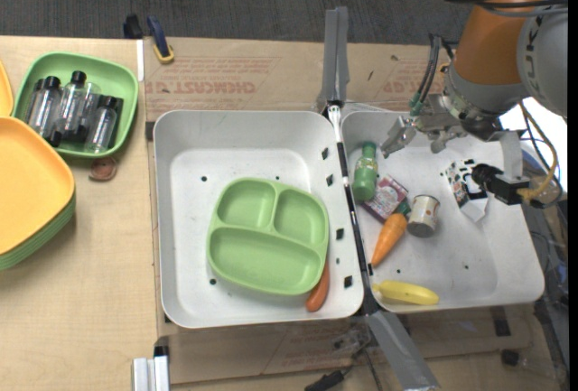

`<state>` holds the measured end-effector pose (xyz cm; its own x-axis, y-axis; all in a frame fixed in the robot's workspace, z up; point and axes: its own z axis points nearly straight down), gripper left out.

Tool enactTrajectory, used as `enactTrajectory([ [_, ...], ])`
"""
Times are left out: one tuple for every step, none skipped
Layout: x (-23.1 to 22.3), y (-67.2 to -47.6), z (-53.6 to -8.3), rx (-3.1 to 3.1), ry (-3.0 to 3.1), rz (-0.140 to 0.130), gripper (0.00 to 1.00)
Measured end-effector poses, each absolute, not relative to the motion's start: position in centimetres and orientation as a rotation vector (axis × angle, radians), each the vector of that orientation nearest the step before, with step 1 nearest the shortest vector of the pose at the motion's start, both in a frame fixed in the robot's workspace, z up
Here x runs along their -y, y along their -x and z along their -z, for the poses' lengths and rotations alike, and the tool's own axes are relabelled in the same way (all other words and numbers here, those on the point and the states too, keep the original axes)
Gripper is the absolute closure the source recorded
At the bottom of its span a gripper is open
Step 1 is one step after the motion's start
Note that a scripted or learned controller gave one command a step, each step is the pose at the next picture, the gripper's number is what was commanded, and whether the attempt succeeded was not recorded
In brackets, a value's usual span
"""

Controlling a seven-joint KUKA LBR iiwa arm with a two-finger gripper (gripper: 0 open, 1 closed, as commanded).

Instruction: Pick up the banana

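Nearest to you, the banana (407, 293) lies flat on the floor of the right bin (506, 276), close to its front wall and near the front left corner, with nothing touching it. Just behind it you see a toy carrot (389, 238) lying at a slant, its narrow tip pointing toward the banana, and a small metal can (423, 215) on its side just beside the carrot's thick end. A purple packet (388, 197) sits behind those two, and a green bottle (365, 171) stands or leans against the divider between the bins; you cannot tell which from this angle.

Over in the left bin (181, 227) you have a green divided plate (268, 237) resting on the floor, with a reddish sausage-shaped item (318, 292) tucked against its front right edge.

Farther back in the right bin, the gripper (423, 129) hangs over the rear part, well apart from the banana. Its fingers (396, 138) look spread, with nothing between them. The arm (497, 37) rises behind it with its orange band uppermost.

Off to your left on the bench, a green tray (74, 103) holds several small dark-capped bottles (72, 112), and a stack of orange plates (32, 190) sits in front of it at the edge of the view.
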<state>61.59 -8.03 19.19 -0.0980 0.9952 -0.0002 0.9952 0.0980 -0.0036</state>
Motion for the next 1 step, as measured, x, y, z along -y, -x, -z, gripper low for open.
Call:
enactTrajectory([
  [9.50, -64.73, -10.49, 2.657, 1.680, 0.001, 0.00],
])
